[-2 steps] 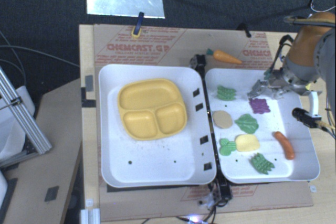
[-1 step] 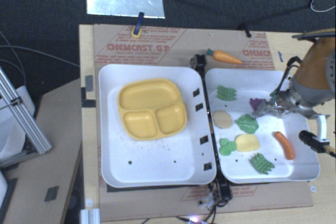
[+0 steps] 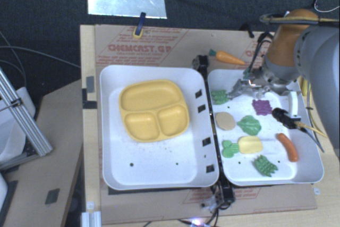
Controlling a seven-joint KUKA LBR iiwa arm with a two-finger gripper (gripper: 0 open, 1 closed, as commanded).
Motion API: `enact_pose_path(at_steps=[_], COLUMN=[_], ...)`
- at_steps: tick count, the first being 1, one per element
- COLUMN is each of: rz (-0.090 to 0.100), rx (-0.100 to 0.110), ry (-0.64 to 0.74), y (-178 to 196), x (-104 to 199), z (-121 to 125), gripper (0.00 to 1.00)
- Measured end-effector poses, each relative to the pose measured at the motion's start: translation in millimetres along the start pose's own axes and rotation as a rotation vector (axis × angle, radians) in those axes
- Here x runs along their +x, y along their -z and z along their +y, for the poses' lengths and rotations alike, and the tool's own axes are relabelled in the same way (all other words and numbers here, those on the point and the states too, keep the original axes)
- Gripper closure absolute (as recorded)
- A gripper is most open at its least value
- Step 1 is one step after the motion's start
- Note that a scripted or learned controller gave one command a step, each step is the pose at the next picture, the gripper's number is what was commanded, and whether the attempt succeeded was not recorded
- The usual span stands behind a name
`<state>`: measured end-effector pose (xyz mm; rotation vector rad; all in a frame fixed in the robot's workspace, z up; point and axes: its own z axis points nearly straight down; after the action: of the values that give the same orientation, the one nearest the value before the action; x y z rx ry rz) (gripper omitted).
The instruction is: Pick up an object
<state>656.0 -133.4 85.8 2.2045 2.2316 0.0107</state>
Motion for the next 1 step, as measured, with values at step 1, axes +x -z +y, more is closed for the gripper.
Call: enact_pose_path(at_steps=[1], rz=[-0.002], rx=[0.009], ry=[-0.017], y=[7.5], x=[-51.6], z=[-56.0], gripper=[0.00])
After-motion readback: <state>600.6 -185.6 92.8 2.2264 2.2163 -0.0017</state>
